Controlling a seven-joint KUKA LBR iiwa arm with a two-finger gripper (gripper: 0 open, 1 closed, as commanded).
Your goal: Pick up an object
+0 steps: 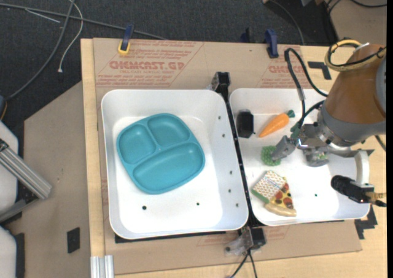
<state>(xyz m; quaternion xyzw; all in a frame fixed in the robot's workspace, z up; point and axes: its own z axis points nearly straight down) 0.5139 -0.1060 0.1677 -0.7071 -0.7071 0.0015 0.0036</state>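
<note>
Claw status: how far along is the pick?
Done: the arm has reached into the right bin, and the claw sits low beside the green toy. In hand: nothing visibly held. Left: close on an object and lift; the carrot, pizza slice and black piece lie untouched.

The two white bins [174, 102] looked like smooth, faintly glossy plastic. In the left one lay a matt teal plastic plate [161, 152]. Beneath the bins, the board [98, 148] appeared as dull brown cardboard. Beyond the board, the floor [37, 43] looked like rough dark carpet.
</note>
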